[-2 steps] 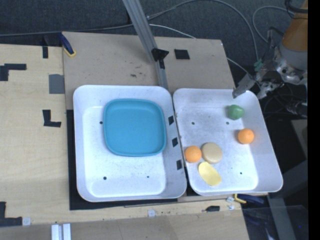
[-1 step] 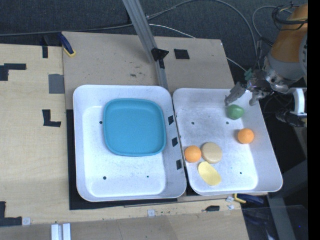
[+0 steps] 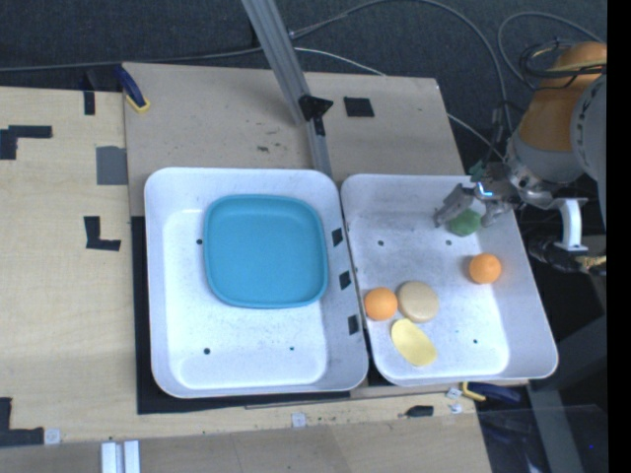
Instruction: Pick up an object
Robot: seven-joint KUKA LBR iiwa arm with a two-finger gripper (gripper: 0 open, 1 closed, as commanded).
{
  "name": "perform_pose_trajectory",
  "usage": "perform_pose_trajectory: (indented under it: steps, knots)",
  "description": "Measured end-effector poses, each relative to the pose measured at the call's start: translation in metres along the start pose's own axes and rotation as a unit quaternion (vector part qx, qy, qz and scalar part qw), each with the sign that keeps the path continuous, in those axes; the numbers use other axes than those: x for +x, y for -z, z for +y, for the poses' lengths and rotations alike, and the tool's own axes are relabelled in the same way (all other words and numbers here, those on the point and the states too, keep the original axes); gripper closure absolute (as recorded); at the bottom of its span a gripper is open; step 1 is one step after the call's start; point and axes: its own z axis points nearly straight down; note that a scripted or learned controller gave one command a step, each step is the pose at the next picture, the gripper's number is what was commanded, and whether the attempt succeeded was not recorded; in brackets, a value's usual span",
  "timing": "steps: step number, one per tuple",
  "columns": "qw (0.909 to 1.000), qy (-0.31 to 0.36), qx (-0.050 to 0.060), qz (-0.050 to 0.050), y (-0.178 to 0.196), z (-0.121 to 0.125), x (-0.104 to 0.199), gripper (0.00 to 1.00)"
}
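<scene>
Seen from above at a slant: wooden desk [image 3: 59, 264] bearing two shallow white bins side by side. Left bin [image 3: 177, 363] holding a square blue plate [image 3: 264, 250] with rounded corners, lying flat toward the bin's far half. Right bin [image 3: 394, 215] holding several small items. Near its front middle, a tight cluster: an orange ball [image 3: 381, 304], a beige round piece [image 3: 418, 301] touching it on the right, and a yellow oval piece [image 3: 413, 343] just in front of both. Well apart, toward the right wall, a second orange ball [image 3: 484, 268] lying alone.

Reaching in from the right, grey arm [image 3: 592, 116] with orange band, wrist low over the far right corner of the right bin. Claw [image 3: 461, 213] down at a green object [image 3: 462, 222], with grey fingers [image 3: 449, 210] on its left flank and the rest of the claw right above it. Cannot tell whether claw is spread or clamped, nor whether the green object is actually gripped; object appears to sit at bin-floor level, near the far right wall.

Metal pole [image 3: 286, 62] crossing diagonally from the top edge to the gap between the bins. Dark cables [image 3: 394, 8] trailing over the floor beyond the desk.
</scene>
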Motion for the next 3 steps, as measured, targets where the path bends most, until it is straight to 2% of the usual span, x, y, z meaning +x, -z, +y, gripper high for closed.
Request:
perform_pose_trajectory:
  steps: [1, 2, 3]
  knots:
    - [1.0000, 0.000, 0.000, 0.000, -0.059, -0.009, -0.001, 0.00]
    - [1.0000, 0.001, -0.003, -0.001, -0.046, -0.008, -0.001, 1.00]
    - [1.0000, 0.000, -0.004, -0.001, -0.003, -0.007, 0.001, 1.00]
